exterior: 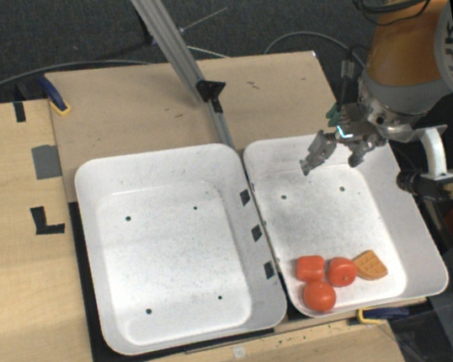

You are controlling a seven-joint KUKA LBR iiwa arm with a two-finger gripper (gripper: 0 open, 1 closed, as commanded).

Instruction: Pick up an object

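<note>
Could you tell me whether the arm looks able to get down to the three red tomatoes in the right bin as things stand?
Probably yes. The claw hangs over the far end of the right bin, and bare bin floor lies between it and the tomatoes. An orange piece touching them could crowd a grasp.

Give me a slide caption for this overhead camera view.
Open gripper above the right bin, far from three red balls and an orange piece.

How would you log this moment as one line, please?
hand: open, holding nothing, over right bin far end | three red objects, orange piece: near end, untouched
</note>
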